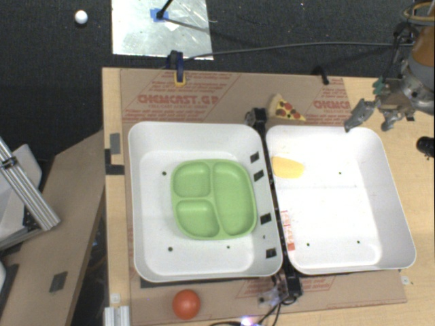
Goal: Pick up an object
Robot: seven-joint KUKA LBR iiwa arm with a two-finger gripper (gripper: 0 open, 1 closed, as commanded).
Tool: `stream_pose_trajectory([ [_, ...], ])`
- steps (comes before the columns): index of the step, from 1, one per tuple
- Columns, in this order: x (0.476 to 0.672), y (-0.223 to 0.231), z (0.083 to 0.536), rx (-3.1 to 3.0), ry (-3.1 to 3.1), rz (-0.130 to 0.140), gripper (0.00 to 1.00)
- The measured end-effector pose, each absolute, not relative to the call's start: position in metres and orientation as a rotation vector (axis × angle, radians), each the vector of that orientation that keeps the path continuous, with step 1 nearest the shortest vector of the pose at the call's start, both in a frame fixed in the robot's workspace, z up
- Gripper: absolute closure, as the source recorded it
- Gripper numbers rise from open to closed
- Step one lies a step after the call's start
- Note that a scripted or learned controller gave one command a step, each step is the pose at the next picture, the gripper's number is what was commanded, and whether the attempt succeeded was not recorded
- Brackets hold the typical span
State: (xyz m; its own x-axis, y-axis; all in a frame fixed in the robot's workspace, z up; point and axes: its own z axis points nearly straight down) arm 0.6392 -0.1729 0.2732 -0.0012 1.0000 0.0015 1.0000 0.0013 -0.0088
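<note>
Objects within reach are few, so start at the bottom edge of the frame: an orange-red ball [185, 303] sits on the bench just outside the left bin [146, 250], where a grasp aimed into the bins would never meet it. Moving up, you have the green divided plate [213, 198] lying flat in the middle of that left bin; its low rim gives two fingers little to pinch, and they could skid off it. In the right bin [380, 250] a thin yellow piece [288, 168] lies near the upper left corner, close to the wall between bins, so a descent there risks striking the wall or closing above something so flat. Beyond the bins, a pizza-slice toy [286, 109] rests on the board, again outside.

At the upper right, the gripper [377, 116] hovers over the right bin's far corner, fingers spread apart with nothing between them. You can't read the fingertips clearly, and the arm is cut off by the frame edge.
</note>
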Motion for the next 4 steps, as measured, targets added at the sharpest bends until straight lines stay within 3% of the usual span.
stream_pose_trajectory([
  [1, 0.641, -0.172, 0.280, -2.219, -2.227, -0.002, 0.00],
  [4, 0.633, -0.185, 0.129, -2.220, -2.224, 0.000, 0.00],
])
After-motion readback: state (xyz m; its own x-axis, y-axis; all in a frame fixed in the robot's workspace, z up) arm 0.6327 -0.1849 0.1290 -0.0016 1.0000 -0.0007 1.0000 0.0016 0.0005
